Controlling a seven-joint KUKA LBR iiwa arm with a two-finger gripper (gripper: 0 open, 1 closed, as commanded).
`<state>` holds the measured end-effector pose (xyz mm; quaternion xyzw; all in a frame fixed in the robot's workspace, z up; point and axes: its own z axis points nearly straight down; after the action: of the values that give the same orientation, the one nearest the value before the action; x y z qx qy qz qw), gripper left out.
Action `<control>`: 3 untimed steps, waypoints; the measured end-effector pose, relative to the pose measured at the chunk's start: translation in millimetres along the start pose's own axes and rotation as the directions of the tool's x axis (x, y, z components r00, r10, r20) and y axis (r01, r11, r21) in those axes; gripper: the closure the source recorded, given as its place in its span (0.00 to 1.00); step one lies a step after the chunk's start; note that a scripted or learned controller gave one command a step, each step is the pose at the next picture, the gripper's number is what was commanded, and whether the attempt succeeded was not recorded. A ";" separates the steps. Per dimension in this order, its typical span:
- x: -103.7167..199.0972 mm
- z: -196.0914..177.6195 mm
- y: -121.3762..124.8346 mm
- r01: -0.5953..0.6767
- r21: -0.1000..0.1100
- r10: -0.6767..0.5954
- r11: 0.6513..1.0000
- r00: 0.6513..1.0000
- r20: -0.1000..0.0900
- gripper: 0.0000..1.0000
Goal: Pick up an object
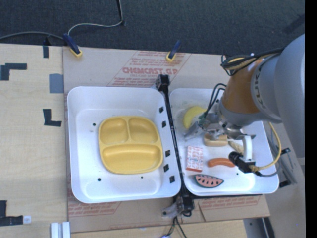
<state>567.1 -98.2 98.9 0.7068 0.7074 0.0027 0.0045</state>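
The right bin holds a yellow lemon-like fruit, a pale bread-like piece, a small red-and-white packet, an orange-red carrot-like stick and a watermelon slice. My gripper hangs low over the bin's upper middle, between the yellow fruit and the bread-like piece, under the orange wrist band. The wrist hides part of the bread-like piece.
The left bin holds a yellow divided plate. A black divider with clips runs between the bins. Cables and yellow clamps lie at the far edge of the cardboard. The grey arm covers the bench's right side.
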 end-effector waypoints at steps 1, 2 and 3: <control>0.4 9.7 34.7 0.000 0.001 0.000 1.000 1.000 0.001 0.00; -0.2 -0.2 35.1 0.000 0.000 0.000 1.000 1.000 0.002 1.00; 21.6 -121.4 -20.5 0.000 0.010 0.000 1.000 1.000 -0.002 1.00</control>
<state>545.4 -76.3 220.0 0.7066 0.7076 0.0000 0.0002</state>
